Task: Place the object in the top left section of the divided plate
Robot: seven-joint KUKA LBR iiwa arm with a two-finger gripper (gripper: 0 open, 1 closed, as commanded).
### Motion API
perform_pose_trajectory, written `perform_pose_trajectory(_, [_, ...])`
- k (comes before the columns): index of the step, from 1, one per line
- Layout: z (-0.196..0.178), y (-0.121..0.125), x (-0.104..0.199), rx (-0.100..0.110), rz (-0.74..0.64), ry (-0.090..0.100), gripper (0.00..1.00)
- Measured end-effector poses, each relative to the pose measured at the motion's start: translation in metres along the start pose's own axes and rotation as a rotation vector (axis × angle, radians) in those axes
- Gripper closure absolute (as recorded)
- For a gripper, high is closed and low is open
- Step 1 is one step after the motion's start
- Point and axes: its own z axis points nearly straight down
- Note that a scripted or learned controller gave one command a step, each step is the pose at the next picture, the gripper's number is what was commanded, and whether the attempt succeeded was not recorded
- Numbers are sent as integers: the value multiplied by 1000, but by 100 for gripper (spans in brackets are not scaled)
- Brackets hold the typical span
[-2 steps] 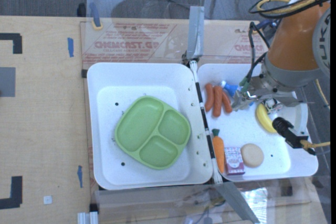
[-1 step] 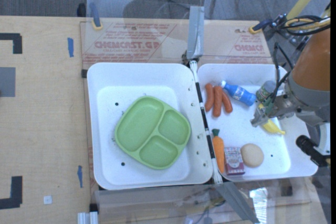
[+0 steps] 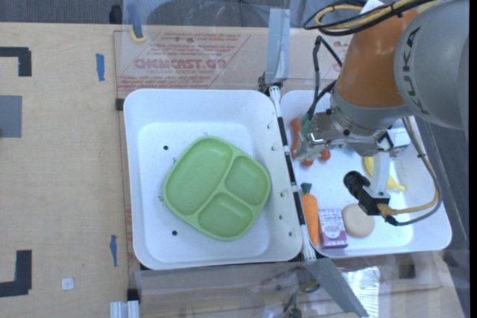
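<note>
The arm hangs over the right bin point(image 3: 440, 234), the divided plate point(image 3: 216, 188) out at its nine o'clock, finger state impossible to tell.

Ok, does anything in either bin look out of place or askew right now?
Mostly tidy. The green divided plate sits rotated in the left bin, not square to its walls. In the right bin, a toy carrot lies tight against the shared wall.

overhead, slanted down on both bins point(image 3: 141, 115)
</note>
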Motion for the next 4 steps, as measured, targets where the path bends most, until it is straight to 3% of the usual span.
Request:
perform_pose_trajectory(1, [-205, -18, -21, 1, 420, -3, 100])
perform_pose_trajectory(2, [-117, -24, 0, 4, 302, -1, 100])
perform_pose_trajectory(3, [-31, -23, -95, 3, 259, 1, 100])
perform_pose_trajectory(4, [-22, -18, -34, 6, 449, 1, 100])
